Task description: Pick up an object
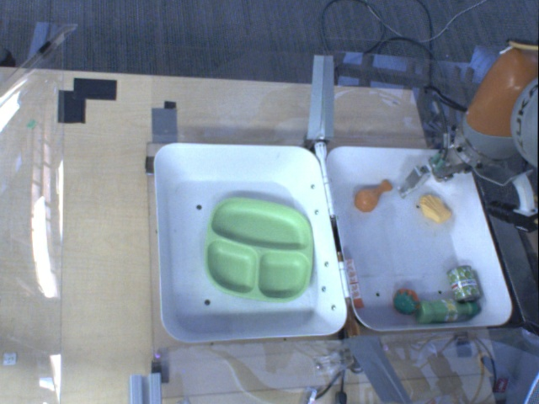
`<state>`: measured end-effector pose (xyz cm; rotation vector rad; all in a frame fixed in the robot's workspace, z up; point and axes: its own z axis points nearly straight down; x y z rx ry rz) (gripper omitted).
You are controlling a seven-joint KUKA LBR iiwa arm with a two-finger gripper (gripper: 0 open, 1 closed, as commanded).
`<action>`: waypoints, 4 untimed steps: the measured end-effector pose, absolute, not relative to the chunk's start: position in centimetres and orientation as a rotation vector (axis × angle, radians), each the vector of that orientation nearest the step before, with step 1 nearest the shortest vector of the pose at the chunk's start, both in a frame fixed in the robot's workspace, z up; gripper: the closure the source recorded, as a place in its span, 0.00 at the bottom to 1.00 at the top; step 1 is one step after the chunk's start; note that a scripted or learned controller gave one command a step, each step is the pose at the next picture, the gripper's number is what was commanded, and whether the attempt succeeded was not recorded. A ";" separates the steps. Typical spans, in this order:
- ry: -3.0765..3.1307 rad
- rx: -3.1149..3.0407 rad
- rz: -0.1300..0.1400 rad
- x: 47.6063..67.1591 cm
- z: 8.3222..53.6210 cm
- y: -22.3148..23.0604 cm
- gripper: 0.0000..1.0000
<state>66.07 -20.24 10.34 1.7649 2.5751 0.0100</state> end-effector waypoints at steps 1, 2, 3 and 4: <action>2.731 1.534 0.005 61.6 8.8 -20.5 0.00; 2.789 1.453 -0.002 66.1 8.9 -20.6 0.00; 2.729 1.556 -0.025 66.5 8.7 -15.8 0.00; 2.684 1.619 -0.031 66.6 8.8 -11.2 0.00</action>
